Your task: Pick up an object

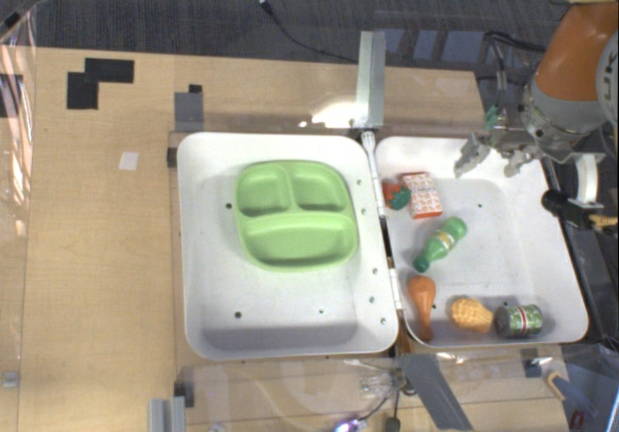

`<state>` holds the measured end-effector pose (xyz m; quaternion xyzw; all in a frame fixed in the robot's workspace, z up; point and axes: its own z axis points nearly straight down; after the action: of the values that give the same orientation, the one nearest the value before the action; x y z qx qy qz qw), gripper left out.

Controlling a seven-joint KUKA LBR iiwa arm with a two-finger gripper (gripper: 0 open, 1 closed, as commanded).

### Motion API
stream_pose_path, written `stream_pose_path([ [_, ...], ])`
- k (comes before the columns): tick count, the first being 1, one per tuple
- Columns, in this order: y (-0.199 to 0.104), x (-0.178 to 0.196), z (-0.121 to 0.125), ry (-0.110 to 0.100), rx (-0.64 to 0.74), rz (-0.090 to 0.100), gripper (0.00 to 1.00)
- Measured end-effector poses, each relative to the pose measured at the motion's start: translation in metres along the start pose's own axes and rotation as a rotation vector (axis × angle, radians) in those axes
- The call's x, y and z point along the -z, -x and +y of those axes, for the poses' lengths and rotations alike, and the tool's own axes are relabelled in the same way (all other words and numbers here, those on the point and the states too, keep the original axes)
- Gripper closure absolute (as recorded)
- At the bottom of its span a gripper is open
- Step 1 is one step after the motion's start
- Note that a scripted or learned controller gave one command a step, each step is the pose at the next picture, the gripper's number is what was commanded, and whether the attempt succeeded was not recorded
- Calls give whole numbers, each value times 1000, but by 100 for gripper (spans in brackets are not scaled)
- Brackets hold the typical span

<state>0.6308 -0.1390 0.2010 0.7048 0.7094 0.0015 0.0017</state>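
My gripper (492,158) hangs open over the back right part of the right bin (542,256), with nothing between its two grey fingers. Below and left of it lie a red-and-white carton (422,194) and a small red and green piece (395,195) against the bin's left wall. A green bottle (441,243) lies slanted in the middle. Along the front edge sit an orange carrot-like toy (422,299), a yellow bumpy item (470,314) and a small can (519,320) on its side.
The left bin (208,304) holds a green divided plate (295,214). A metal post (371,72) rises behind the divider between the bins. Cables run along the bench's right side near the arm.
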Motion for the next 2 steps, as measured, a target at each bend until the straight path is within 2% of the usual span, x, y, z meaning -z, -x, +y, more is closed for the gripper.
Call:
stream_pose_path([
  [1, -12, -95, 41, 19, 95, -5, 0],
  [2, -41, -95, 10, 43, 102, -10, 0],
])
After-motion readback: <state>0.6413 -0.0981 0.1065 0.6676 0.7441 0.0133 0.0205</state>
